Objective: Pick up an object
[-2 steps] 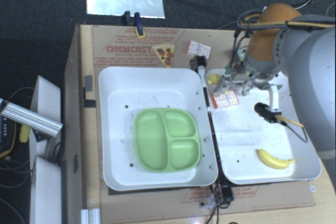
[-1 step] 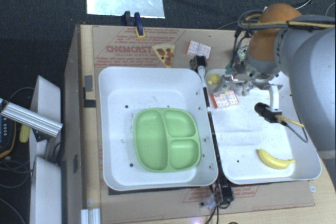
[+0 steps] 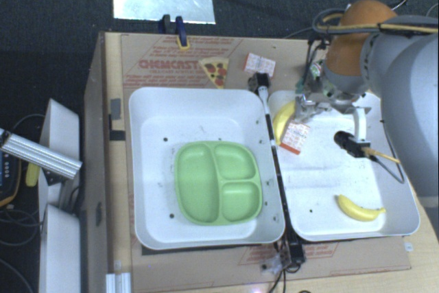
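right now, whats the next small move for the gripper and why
Probably a short descent. The gripper sits in the right bin, at its far-left corner, just above a banana and a red-and-white packet. Those are its nearest targets; the other banana lies at the bin's near edge.

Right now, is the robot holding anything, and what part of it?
It cannot be told. The gripper sits low over a banana and a small card in the right bin, but the wrist hides any hold.
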You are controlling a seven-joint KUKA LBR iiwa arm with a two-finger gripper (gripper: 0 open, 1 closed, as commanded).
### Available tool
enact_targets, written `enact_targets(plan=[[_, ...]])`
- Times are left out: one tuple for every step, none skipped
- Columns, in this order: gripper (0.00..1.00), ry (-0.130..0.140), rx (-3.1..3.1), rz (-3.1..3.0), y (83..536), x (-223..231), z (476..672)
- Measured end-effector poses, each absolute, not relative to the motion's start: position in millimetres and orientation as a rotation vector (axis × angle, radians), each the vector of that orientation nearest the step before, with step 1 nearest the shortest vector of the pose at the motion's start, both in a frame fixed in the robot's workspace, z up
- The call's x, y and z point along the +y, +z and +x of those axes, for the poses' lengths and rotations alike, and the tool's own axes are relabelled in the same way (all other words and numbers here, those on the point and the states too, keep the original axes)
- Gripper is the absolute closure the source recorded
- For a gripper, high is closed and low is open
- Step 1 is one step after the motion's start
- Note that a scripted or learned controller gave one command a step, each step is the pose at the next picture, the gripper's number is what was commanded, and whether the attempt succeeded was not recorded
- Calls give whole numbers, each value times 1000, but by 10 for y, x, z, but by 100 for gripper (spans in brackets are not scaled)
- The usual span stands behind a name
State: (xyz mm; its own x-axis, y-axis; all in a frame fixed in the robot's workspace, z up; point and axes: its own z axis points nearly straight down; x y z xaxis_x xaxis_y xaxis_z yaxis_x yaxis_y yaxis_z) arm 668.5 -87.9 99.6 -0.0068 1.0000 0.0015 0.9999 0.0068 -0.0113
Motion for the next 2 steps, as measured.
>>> enact_targets(plan=[[100, -1, -2225, -2222, 1338, -1287, 6354], [100, 0, -2222, -2222, 1300, -1436, 5597]])
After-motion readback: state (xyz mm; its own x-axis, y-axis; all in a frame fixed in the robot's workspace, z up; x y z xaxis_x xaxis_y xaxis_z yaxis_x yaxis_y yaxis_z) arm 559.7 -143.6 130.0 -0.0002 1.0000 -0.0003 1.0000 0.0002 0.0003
